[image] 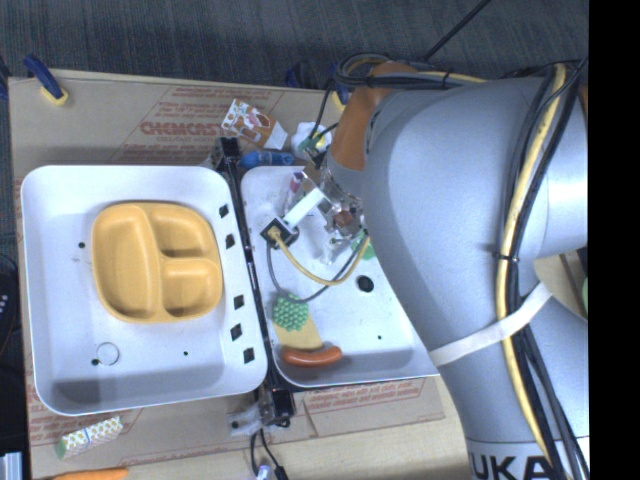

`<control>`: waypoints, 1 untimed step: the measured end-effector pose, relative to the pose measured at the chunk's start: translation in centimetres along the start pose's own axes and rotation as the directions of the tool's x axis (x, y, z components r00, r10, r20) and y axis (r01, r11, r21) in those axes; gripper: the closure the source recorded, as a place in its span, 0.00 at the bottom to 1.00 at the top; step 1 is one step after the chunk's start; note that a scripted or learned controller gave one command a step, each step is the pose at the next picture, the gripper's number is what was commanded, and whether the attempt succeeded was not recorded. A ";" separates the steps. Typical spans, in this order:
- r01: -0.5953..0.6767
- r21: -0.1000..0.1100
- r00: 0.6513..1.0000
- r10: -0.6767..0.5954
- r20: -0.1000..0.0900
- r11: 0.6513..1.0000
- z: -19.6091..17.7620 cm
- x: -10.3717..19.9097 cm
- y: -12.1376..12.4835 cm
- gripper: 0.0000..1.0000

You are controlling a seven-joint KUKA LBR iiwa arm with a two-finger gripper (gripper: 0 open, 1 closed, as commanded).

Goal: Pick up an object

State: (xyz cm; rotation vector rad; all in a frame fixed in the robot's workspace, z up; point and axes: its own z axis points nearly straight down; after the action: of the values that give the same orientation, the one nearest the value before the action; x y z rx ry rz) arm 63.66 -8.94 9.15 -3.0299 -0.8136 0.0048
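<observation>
The right bin [395,338] holds a green knobbly ball [290,313] beside a yellow wedge [308,332], and a reddish-brown sausage [311,355] lies along its near wall. A bit of another green object [368,252] peeks out at the arm's edge. My gripper [340,226] hangs low over the upper middle of this bin, with a white bracket [305,206] and a looping yellow cable [300,273] beside it. It stands well above the ball and sausage in the view. The arm's grey body hides the bin's right part.
In the left bin [50,368] lies a yellow divided tray [157,260]. Small packets [245,121] and a blue item [265,157] sit on the cardboard behind the bins. A wrapped sweet [90,436] lies in front of the left bin.
</observation>
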 end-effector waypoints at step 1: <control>-0.201 0.001 0.980 0.201 0.003 0.980 0.1 -7.6 -3.4 0.00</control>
State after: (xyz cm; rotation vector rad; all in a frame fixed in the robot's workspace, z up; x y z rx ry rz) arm 55.37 -9.78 9.09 -3.0965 -0.5033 0.0095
